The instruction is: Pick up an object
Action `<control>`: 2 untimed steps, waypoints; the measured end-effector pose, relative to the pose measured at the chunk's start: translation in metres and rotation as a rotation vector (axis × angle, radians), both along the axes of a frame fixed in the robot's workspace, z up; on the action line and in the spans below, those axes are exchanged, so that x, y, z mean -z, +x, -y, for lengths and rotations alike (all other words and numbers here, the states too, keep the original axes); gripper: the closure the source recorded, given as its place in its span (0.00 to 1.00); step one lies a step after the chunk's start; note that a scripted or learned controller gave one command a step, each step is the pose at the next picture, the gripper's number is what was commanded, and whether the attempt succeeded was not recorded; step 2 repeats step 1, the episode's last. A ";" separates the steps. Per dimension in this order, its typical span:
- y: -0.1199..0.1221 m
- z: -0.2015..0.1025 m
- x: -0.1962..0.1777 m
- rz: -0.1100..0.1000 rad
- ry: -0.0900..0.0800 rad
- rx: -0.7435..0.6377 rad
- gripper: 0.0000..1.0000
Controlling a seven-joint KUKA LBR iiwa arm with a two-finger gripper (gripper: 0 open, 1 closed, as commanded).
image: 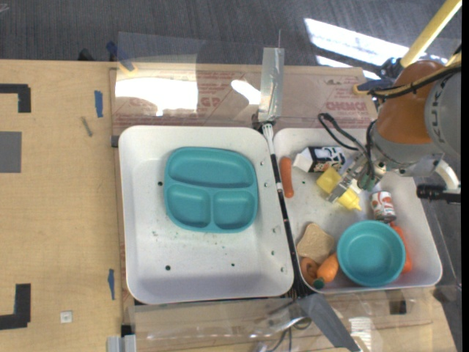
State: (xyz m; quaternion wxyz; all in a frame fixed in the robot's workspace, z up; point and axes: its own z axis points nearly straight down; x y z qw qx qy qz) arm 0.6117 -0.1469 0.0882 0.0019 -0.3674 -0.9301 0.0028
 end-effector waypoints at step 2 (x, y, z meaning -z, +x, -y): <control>0.025 -0.077 -0.100 0.015 0.004 0.125 1.00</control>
